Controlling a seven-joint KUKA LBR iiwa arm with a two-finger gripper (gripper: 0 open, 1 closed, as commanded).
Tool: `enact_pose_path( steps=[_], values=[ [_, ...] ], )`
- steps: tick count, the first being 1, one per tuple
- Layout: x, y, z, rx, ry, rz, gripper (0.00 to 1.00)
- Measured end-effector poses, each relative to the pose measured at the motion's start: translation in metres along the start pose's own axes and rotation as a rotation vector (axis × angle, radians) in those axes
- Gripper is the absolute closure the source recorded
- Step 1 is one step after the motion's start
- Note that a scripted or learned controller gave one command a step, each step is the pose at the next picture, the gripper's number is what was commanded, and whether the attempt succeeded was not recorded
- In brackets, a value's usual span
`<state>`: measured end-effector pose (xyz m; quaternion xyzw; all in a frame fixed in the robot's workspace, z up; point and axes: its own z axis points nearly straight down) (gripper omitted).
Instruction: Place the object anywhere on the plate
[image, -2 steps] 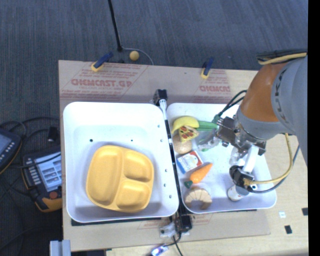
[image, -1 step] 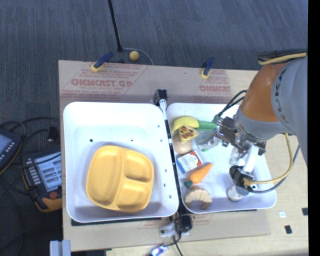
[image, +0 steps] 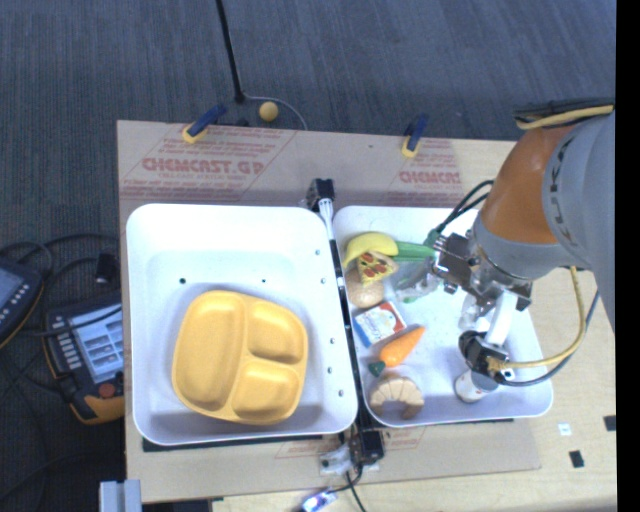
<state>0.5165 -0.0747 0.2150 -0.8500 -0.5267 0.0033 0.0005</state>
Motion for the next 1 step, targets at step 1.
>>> enact_pose_path(
  steps=[1],
  values=[
    [0.0000,0.0000,0.0000,0.000,0.000,0.000,0.00]
  ],
)
